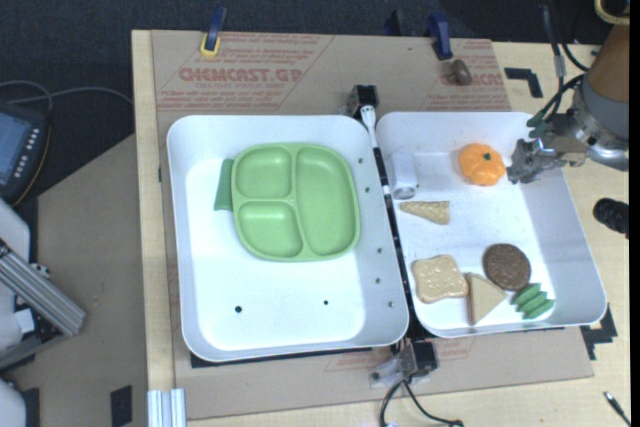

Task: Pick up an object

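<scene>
Nearest the camera, in the right bin (pixel 590 255), a green pea pod (pixel 533 301) lies beside a triangular sandwich wedge (pixel 483 299), a slice of toast (pixel 439 278) and a brown round patty (pixel 507 266). Further in, a cracker wedge (pixel 427 211) rests near the divider. The left bin (pixel 190 245) holds a green divided plate (pixel 295 200). Beyond, the orange fruit (pixel 482 164) sits just beside the pincer (pixel 524 162), whose spread cannot be told, above the cardboard-covered surface (pixel 300 65).
</scene>
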`<state>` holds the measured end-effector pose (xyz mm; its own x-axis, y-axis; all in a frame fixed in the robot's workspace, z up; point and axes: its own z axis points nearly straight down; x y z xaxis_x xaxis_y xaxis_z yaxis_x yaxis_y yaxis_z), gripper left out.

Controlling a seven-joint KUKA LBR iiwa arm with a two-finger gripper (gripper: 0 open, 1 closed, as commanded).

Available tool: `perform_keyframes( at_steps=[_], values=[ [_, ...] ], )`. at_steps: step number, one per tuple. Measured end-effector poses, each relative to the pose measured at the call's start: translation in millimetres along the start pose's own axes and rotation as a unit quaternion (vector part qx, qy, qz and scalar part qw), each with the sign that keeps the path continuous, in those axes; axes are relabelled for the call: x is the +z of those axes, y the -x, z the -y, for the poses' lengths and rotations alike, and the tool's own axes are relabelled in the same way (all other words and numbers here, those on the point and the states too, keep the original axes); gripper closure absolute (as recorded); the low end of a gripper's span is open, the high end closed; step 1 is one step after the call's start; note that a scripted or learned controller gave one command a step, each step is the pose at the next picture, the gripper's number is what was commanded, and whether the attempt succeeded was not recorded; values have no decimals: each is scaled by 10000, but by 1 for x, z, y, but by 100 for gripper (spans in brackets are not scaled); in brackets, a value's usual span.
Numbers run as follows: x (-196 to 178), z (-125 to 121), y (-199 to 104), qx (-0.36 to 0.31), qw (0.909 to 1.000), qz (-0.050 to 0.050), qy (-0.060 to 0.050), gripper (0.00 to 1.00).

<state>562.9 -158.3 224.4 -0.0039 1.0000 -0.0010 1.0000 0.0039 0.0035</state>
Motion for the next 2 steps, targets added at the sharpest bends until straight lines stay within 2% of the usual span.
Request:
perform_keyframes(
  at_steps=[1,2],
  values=[
    [2,-23,-60,-19,10000,-10,0,100],
    [-4,-58,-105,-11,10000,-7,9,100]
  ],
)
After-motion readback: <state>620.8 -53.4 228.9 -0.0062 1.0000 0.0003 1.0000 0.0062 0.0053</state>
